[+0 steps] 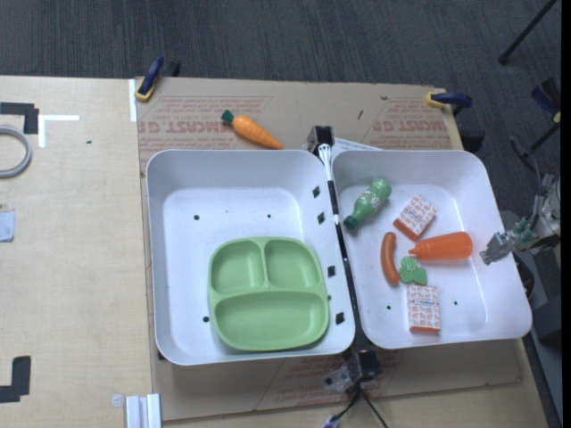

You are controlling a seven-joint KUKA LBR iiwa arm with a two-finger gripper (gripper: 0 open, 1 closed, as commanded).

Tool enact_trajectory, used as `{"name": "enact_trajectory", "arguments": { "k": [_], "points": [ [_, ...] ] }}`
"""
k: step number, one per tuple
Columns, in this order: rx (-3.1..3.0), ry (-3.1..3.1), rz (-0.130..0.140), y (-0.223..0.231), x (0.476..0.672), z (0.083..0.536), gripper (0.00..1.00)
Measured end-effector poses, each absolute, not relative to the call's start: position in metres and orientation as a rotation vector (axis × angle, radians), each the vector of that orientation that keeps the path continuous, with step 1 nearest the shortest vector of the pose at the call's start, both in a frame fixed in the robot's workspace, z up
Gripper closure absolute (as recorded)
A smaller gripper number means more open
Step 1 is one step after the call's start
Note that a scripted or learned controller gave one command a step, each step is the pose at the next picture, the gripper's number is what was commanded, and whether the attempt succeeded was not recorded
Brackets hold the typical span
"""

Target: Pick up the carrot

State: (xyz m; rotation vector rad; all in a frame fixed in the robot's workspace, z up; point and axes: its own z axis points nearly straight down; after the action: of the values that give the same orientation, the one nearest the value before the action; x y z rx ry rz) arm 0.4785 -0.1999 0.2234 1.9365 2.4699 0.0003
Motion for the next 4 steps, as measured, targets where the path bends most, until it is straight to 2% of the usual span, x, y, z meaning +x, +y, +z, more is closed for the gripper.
{"name": "enact_trajectory", "arguments": {
  "k": [1, 2, 3, 4],
  "points": [
    [2.09, 2.345, 0.0, -0.115, 0.492, 0.092, 1.0],
    [1.78, 2.584, 0.001, -0.175, 0.479, 0.199, 1.0],
    [1.736, 2.614, 0.002, -0.126, 0.479, 0.093, 1.0],
    [1.531, 2.738, 0.0, -0.156, 0.493, 0.255, 1.0]
  ]
}}
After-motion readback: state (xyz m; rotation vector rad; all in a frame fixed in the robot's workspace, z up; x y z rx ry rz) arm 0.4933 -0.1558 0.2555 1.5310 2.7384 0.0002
